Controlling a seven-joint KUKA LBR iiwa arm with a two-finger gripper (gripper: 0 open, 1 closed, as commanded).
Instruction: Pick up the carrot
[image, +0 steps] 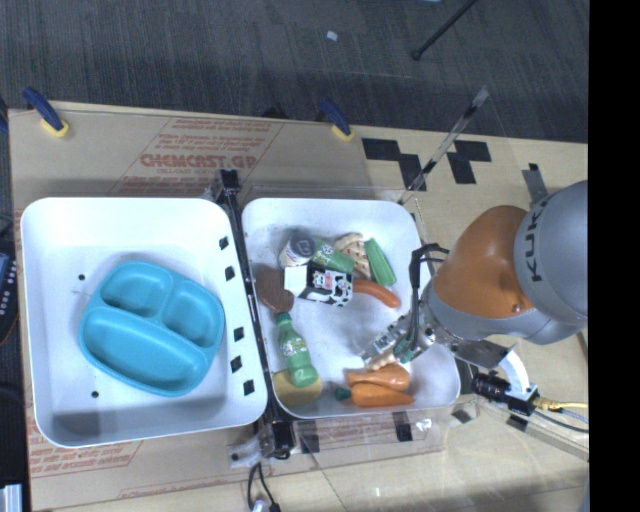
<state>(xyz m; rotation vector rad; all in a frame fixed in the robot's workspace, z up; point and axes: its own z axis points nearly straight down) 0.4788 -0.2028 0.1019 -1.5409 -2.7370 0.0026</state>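
Note:
An orange carrot (382, 396) with a small green end lies along the front wall of the right bin (432, 392). Touching it on the far side is another orange, rounded piece (384, 377). My gripper (392, 347) hangs low over the right bin, just behind and above these two orange items. A slimmer orange piece (377, 293) lies further back, next to a green vegetable (379, 260). The grey and orange wrist (485, 280) covers the bin's right wall.
The right bin also holds a green bottle (293, 349), a brown item (272, 287), a black-and-white cow-patterned toy (328, 284), a small can (300, 246) and a yellow piece (296, 390). A blue divided plate (152, 327) lies in the left bin (45, 225).

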